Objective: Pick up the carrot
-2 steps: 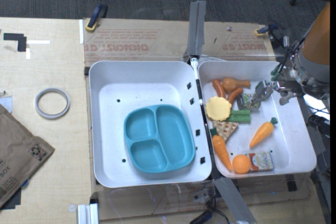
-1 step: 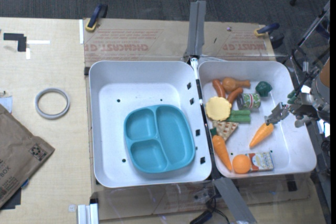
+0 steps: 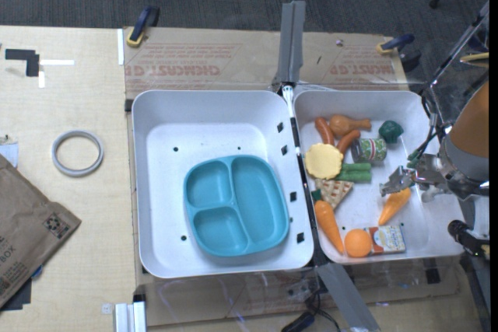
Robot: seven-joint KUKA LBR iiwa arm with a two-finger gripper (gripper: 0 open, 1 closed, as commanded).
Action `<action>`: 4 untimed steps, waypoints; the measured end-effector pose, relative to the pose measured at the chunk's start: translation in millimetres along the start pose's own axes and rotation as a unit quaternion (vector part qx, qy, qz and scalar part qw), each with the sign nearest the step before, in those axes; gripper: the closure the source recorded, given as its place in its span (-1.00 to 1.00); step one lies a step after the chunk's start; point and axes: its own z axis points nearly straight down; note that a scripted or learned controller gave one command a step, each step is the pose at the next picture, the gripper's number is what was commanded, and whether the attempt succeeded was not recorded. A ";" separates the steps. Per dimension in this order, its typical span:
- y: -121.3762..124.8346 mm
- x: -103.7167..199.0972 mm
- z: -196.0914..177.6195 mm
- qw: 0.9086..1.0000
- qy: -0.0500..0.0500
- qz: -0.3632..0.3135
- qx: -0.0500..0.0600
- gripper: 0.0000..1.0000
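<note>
Camera view is looking down on two white bins, and the carrot (image 3: 395,205) is lying in the right bin (image 3: 354,101), towards its right side, a short orange toy piece tilted with its upper end pointing at the claw (image 3: 398,181). That claw is hanging just above the carrot's upper end, at or very near it; I cannot tell whether it is spread or pressed together, nor whether anything is sitting between its tips.

A longer orange carrot-like piece (image 3: 328,226) is also lying near the bin's left wall, beside an orange ball (image 3: 358,243), so either could be meant; the one under the claw looks the likelier target.

Judging by its look, the carrot is probably a hollow plastic toy: light, stiff, smooth and somewhat slippery, with a taper that could squirt out of a pinch. Gripping across the thicker middle, square to its long axis, seems safest.
</note>
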 end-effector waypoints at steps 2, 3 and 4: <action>-17.0 20.3 -5.5 0.994 -0.006 -0.102 -0.026 1.00; -26.8 66.7 -91.0 0.998 -0.001 -0.057 0.000 1.00; -26.8 66.6 -91.0 0.998 0.000 -0.057 0.000 -1.00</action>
